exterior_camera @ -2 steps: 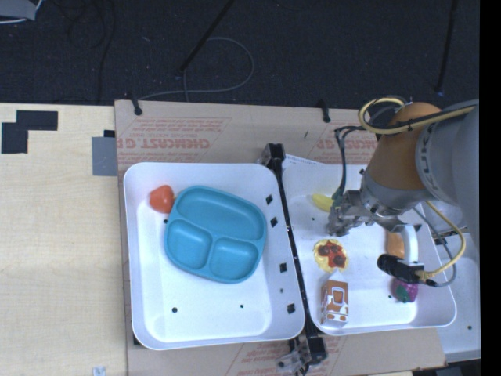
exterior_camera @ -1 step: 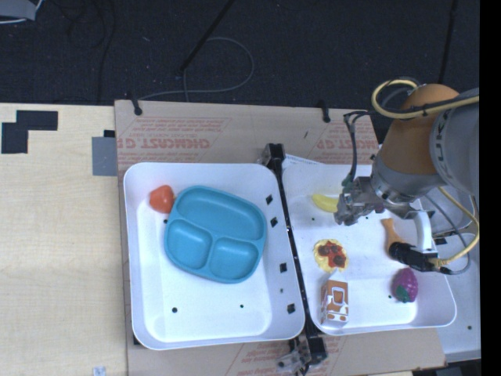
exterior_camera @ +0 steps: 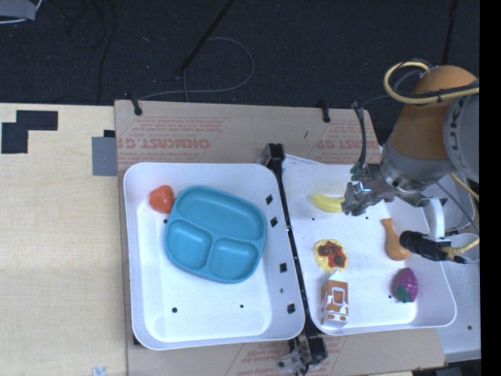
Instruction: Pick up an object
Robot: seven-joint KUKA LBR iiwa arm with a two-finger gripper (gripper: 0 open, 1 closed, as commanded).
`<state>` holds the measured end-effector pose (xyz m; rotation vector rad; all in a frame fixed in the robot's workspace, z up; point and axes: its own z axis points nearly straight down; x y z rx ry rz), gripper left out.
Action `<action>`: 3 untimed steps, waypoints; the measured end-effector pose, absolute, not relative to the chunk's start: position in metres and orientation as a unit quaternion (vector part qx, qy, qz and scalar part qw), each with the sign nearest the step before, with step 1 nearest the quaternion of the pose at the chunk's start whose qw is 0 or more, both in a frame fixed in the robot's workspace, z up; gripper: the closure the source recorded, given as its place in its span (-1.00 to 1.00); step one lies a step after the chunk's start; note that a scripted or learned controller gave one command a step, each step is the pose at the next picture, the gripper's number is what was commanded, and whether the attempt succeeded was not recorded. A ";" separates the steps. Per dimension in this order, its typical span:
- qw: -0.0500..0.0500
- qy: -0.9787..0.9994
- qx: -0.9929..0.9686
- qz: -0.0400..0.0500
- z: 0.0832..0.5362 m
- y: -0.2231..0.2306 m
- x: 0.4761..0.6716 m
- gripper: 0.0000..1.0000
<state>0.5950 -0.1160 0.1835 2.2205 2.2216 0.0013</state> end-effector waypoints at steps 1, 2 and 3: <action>0.001 0.708 0.707 0.001 0.240 -0.108 0.600 1.00; -0.001 0.707 0.707 0.000 0.253 -0.110 0.600 1.00; -0.002 0.708 0.706 -0.001 0.252 -0.051 0.596 1.00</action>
